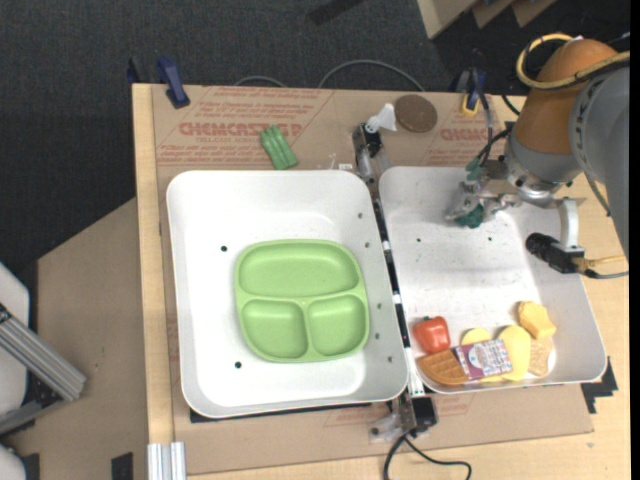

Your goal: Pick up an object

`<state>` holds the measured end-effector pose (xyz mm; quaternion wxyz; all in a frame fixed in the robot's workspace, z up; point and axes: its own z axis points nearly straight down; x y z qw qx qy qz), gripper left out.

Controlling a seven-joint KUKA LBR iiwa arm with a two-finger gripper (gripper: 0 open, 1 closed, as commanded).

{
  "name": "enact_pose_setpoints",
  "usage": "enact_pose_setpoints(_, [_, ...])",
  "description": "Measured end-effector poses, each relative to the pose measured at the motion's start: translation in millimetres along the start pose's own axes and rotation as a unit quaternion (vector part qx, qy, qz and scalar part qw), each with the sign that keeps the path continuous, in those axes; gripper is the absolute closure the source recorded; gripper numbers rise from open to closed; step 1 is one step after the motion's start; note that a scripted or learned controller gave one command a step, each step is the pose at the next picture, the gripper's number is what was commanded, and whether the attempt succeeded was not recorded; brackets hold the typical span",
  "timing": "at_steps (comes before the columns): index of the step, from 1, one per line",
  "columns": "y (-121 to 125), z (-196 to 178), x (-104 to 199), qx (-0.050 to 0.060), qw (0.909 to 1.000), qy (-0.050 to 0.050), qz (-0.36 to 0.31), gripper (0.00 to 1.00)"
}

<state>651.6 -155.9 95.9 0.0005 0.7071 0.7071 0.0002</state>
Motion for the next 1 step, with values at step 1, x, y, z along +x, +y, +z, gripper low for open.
enact_pose_setpoints(1, [6.5,-94.0,84.6,-0.003,1.0000,0.000,-0.003,1.00])
